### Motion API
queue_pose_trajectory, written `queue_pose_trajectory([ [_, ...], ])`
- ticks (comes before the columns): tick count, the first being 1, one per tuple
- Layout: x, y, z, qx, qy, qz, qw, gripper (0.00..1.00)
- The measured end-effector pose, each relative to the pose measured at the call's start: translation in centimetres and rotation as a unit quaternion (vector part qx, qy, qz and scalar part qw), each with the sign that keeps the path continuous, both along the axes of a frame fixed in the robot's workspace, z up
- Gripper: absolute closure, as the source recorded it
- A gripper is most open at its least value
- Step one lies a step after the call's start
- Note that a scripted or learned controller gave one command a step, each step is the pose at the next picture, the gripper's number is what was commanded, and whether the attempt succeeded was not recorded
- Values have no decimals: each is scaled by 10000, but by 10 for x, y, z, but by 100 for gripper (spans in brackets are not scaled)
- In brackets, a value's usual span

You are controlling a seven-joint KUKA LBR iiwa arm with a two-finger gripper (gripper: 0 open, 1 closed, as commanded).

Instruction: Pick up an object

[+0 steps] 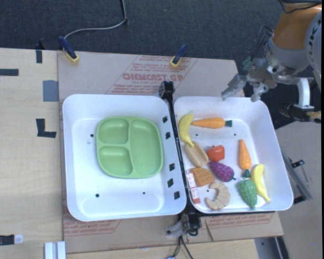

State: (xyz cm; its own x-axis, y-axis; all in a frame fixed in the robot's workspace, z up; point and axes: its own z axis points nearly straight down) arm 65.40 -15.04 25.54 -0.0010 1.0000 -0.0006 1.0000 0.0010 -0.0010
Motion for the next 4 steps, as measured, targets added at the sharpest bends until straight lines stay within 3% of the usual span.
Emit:
queue_pose_trajectory([
  [1, -120, 36, -57, 7, 11, -4, 10000, 0],
  [2, -114, 28, -159, 6, 5, -5, 10000, 0],
  [3, -53, 50, -168, 6, -42, 3, 10000, 0],
  [4, 10, 35, -170, 55, 148, -29, 9999, 0],
])
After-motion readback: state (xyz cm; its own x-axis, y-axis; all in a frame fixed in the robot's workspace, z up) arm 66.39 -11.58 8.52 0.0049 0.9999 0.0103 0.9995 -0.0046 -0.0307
